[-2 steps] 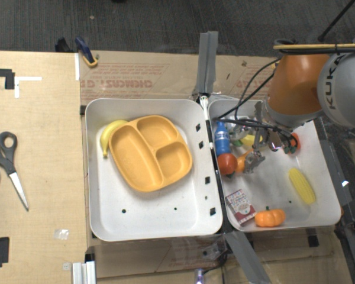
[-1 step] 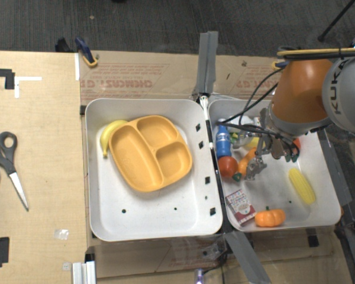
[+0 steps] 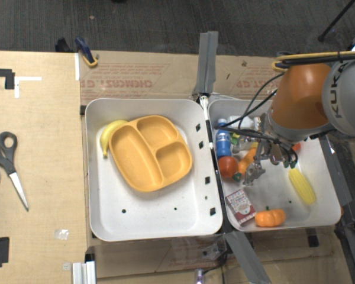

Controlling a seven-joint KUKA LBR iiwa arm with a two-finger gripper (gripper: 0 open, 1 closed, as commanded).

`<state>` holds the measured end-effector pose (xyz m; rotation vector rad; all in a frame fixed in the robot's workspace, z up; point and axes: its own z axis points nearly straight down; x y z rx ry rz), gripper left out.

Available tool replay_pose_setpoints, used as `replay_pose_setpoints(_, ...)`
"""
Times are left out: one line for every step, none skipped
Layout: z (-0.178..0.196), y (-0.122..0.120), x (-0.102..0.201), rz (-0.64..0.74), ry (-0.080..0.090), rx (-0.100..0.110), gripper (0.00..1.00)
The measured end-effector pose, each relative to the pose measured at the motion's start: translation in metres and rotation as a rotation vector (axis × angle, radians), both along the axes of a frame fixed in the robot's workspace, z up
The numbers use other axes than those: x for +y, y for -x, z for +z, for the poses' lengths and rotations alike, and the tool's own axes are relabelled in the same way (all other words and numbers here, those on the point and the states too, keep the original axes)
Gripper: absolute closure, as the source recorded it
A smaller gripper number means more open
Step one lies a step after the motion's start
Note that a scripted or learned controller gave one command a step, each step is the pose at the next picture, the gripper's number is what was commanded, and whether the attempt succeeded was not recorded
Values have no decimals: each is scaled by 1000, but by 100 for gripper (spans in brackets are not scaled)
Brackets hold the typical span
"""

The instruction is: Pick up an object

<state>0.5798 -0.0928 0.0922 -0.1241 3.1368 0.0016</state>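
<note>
i am reading the gripper point(image 3: 252, 173) as hanging over the right bin point(image 3: 328, 218), its metal fingers pointing down toward the bin floor in the left-centre of that bin. whether the jaws are parted or closed i cannot tell from this slant: the linkage is small and dark cabling is crossing it. i am seeing nothing caught between them.

working outward from the jaws, the nearest candidate is the red ball point(image 3: 228, 167), which is lying just to the camera's left of the gripper, close against the bin's left wall. a small orange piece point(image 3: 249, 157) is sitting just above the gripper in the view, partly hidden by the wrist. the blue can point(image 3: 223, 142) is standing farther up along the same wall. the red-and-white packet point(image 3: 239, 205) is lying flat below the gripper, toward the near edge, with the orange pumpkin point(image 3: 269, 218) beside it on the right. the corn cob point(image 3: 302, 186) is lying well to the right, its long axis running from upper left to lower right.

i am judging that the coming move turns on a short sideways offset: the red ball is lying to the left of the jaws, not under them, so a straight descent would probably be landing on bare floor.

the left bin point(image 3: 106, 218) is carrying a yellow divided plate point(image 3: 151, 152) with a banana point(image 3: 109, 134) tucked against it.
</note>
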Motion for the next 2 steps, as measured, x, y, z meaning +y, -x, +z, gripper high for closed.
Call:
replay_pose_setpoints(0, -2, -4, 45, 1, -2, 0)
replay_pose_setpoints(2, -12, -10, 96, 2, -5, 0)
